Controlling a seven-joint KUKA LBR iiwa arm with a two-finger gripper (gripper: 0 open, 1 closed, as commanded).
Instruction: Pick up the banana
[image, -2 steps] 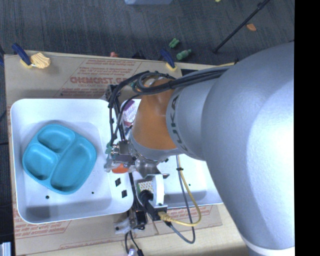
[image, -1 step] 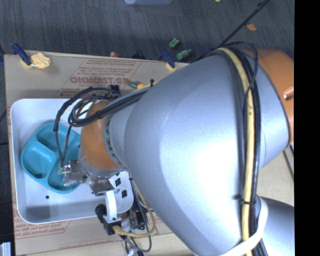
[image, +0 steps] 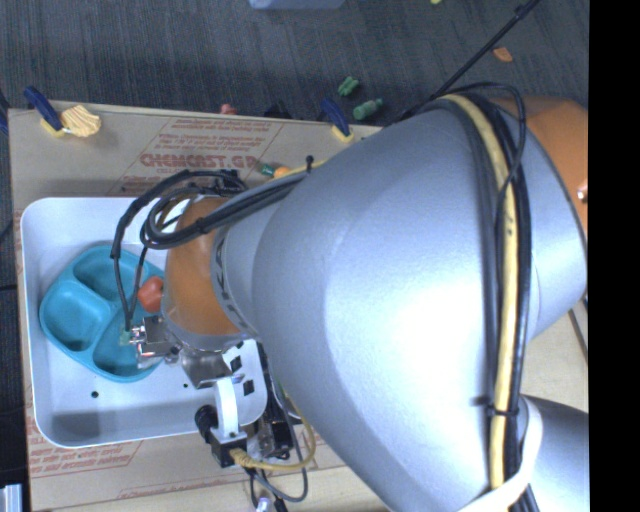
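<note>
the banana's place cannot be told from this angle: a sliver of yellow (image: 284, 172) at the arm's upper edge may be it, but it is too small to say. the grey arm (image: 400, 300) leans in from the right and covers the right bin and the near side of the left bin (image: 30, 300). its gripper (image: 150, 341) hangs low over the rim of a teal divided dish (image: 75, 312) in the left bin, beside a small orange-red thing (image: 150, 291); whether the gripper is open or closed cannot be told. the likely failure from here is a grab at the wrong thing: a close at this spot would probably meet the dish or the orange-red piece, or tip the dish against the bin wall. a loop of dark cable (image: 160, 215) sags just above the dish and could snag its rim on a lift or a swing. free room lies along the bin's front and far-left floor, which look bare, while the walls hem the dish in on the left. beyond the bin, a printed brown board (image: 150, 150) runs to blue clamps (image: 44, 108) at the bench edge.
</note>
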